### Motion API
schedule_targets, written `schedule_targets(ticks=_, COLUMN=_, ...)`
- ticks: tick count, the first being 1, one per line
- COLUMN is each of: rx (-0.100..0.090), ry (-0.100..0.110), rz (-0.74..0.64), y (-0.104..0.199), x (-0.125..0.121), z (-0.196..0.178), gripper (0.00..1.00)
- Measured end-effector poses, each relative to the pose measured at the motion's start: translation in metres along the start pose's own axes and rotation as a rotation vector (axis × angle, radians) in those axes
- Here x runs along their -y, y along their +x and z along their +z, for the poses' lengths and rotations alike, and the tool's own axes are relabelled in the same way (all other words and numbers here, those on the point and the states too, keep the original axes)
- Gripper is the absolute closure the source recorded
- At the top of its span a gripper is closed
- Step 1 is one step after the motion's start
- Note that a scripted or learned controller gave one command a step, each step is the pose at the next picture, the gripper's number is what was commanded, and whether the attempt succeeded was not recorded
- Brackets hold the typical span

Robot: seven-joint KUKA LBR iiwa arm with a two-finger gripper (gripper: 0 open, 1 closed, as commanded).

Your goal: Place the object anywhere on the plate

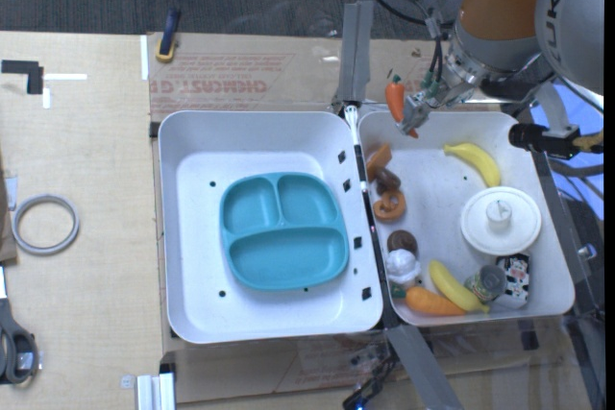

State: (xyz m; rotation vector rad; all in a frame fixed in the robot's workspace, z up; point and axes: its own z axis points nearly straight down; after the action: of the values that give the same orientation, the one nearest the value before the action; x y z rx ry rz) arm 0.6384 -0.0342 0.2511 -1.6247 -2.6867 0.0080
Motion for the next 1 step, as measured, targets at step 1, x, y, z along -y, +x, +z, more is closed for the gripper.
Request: schedule_targets(ticks=1, rx=-0.002, ry=-0.001, rz=-0.237, y=0.0549, x=-0.0121, z=0.0624, gripper=1.00)
